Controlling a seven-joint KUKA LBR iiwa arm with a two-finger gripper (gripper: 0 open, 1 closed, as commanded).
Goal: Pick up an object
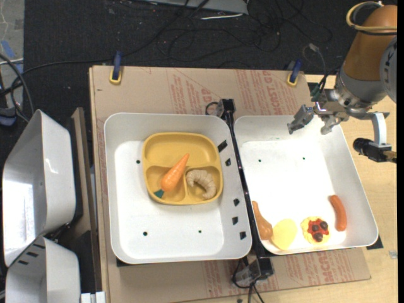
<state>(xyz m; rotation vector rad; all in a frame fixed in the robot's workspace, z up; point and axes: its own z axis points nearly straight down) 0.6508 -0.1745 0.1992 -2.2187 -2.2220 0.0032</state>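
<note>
Orange and small, the sausage (339, 212) lies near the right bin's (297, 169) near right corner, with a yellow disc (284, 233), a topped piece (315, 229) and a spoon (261, 221) along the near wall. The gripper (314, 120) hangs over the far edge, fingers spread and empty. I judge a descent here would grab nothing, and near the walls the fingers could snag.

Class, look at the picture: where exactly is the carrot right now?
The carrot lies tilted in the yellow plate in the left bin, just left of the shrimp.
</note>
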